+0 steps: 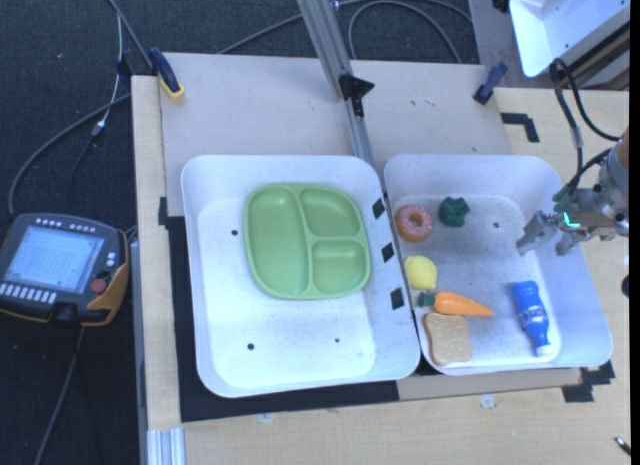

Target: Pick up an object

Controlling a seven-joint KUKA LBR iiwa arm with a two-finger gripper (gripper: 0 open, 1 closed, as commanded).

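The right bin (500, 175) holds several toy items: a pink donut (413, 221), a dark green piece (454, 211), a yellow lemon (421, 272), an orange carrot (462, 304), a slice of bread (449, 339) and a blue bottle (531, 315). My gripper (548, 239) hangs over the right side of this bin, above and a little right of the blue bottle. It is open, and nothing sits between its fingers. The bottle lies roughly 70 pixels below it.
The left bin (225, 353) carries a green divided plate (306, 240). A metal pole (330, 33) slants down to the gap between the bins. A teach pendant (60, 268) lies on the floor at the left. Blue clamps (165, 75) grip the board's back corners.
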